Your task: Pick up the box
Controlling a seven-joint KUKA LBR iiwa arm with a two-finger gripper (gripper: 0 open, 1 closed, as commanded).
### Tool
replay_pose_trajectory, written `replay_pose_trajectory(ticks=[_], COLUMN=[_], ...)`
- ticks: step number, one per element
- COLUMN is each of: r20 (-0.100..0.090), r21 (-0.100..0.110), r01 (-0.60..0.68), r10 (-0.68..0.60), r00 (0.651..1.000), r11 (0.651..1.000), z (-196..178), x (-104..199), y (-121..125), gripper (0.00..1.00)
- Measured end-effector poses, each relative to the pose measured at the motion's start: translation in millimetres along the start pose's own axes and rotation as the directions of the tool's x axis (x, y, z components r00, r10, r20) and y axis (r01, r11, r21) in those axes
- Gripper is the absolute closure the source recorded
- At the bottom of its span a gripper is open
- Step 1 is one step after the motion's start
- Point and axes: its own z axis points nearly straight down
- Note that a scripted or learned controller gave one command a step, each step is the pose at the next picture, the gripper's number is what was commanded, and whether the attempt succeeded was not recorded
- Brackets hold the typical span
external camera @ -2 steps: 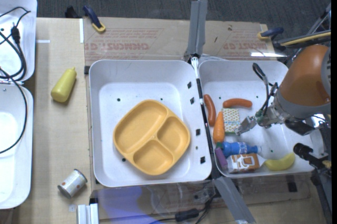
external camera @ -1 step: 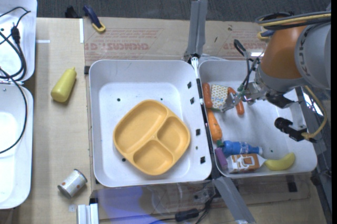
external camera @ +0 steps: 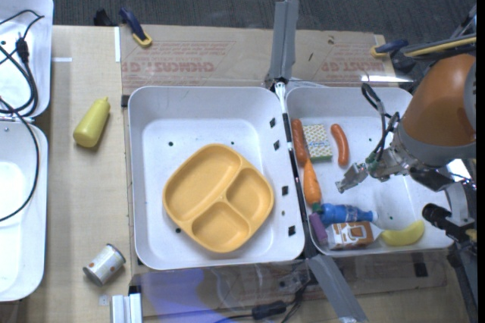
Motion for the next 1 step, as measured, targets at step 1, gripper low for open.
replay_pose_trajectory(ticks=[1], r20=[0.002], r21=[-0.002], r01=[0.068], r10=[-0.068], r00=[0.998], r11=[0.998], z=[43.2], x=[-63.0], y=[-49.5], gripper=[0.00])
